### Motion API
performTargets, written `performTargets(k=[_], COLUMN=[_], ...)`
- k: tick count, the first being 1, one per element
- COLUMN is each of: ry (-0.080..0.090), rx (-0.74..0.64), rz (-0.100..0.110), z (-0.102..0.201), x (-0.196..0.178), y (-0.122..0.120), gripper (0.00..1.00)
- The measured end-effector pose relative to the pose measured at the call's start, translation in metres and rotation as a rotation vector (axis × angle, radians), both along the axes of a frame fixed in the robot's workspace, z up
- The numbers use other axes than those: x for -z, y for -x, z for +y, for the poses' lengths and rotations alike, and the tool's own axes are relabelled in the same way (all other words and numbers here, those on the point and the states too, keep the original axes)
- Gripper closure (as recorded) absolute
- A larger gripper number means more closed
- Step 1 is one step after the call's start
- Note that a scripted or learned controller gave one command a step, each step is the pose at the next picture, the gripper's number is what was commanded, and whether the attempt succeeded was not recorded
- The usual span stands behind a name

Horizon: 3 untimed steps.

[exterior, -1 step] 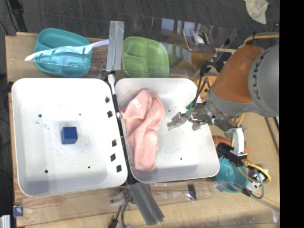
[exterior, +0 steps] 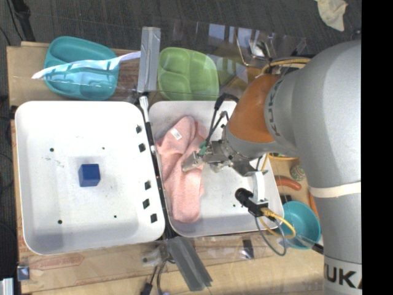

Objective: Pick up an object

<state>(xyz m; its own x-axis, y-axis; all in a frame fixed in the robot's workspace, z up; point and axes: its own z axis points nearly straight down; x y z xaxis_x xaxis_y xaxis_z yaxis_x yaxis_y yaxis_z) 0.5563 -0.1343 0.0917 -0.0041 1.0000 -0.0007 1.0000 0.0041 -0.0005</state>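
Camera view has the claw (exterior: pixel 198 158) low in the right bin (exterior: pixel 216 223), its tips at the edge of the pink cloth (exterior: pixel 181 168). Whether it is wide, narrow or holding cloth I cannot tell; the wrist hides too much. The cloth lies directly under and beside the claw, stretched along the bin's left wall, and seems the thing aimed at. To do this step well, I would judge the tips should sink into a raised fold before closing, since flat fabric slips free, then rise straight up. Farther from the claw, across the shared rim, the left bin (exterior: pixel 37 121) holds a small blue cube (exterior: pixel 89 174), well apart from everything. Beyond the bins sit a teal dish (exterior: pixel 80 66) and a green dish (exterior: pixel 187 72).
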Motion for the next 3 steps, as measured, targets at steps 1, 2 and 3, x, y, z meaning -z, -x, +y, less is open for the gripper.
performTargets(k=[1,2,3], ry=[-0.001,-0.001,-0.001], rx=[-0.146,-0.150,-0.185], rz=[0.001,0.002,0.001], z=[0.007,0.008,0.090], x=[0.000,-0.010,-0.100], y=[-0.037,-0.037,-0.048], gripper=[0.00,1.00,1.00])
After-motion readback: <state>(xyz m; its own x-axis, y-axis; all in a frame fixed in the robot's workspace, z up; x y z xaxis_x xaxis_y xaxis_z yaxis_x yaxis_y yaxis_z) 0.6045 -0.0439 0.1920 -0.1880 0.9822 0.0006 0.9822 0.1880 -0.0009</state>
